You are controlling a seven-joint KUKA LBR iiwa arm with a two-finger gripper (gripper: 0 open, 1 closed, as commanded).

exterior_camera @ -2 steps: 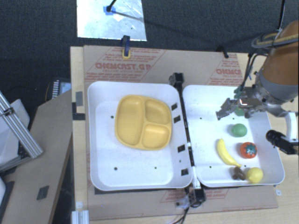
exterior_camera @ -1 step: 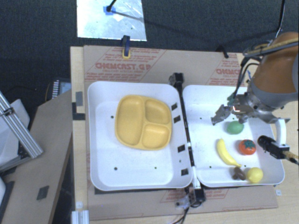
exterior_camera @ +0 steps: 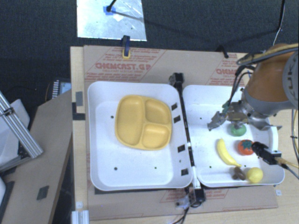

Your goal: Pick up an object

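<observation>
The right bin (exterior_camera: pixel 201 101) holds several small items near its right side. A yellow banana (exterior_camera: pixel 226 153) lies toward the front, with a green round object (exterior_camera: pixel 238 130) behind it and a red-orange fruit (exterior_camera: pixel 245 147) to its right. A yellow lemon (exterior_camera: pixel 255 175) and a small brown piece (exterior_camera: pixel 238 173) rest at the front edge. My gripper (exterior_camera: pixel 218 120) hangs over the middle of the right bin, just left of the green object and behind the banana. Nothing shows in its grasp. The arm's wrist covers part of the green object.
A yellow divided plate (exterior_camera: pixel 142 122) lies in the left bin (exterior_camera: pixel 103 167). A black divider (exterior_camera: pixel 183 125) separates the bins. The grey arm with its orange band (exterior_camera: pixel 275 78) reaches in from the right, and cables run along the right bin's rim.
</observation>
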